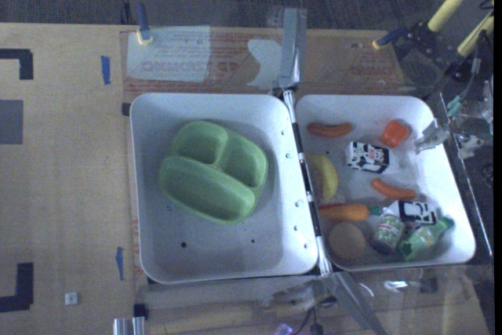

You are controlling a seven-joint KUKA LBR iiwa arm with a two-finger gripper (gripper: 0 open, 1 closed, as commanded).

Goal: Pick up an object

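Approach comes first: our tool [433, 136] hangs at the right bin's [463, 208] far right edge, grip state impossible to tell. Nearest is the orange block [395, 132], just beside it; we must move left and descend.

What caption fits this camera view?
Green divided tray in the left bin; toy foods fill the right bin.

A green divided tray [213, 169] lies in the left bin [157, 247], while toy foods crowd the right bin [459, 204], with the gripper [436, 134] at its right edge.
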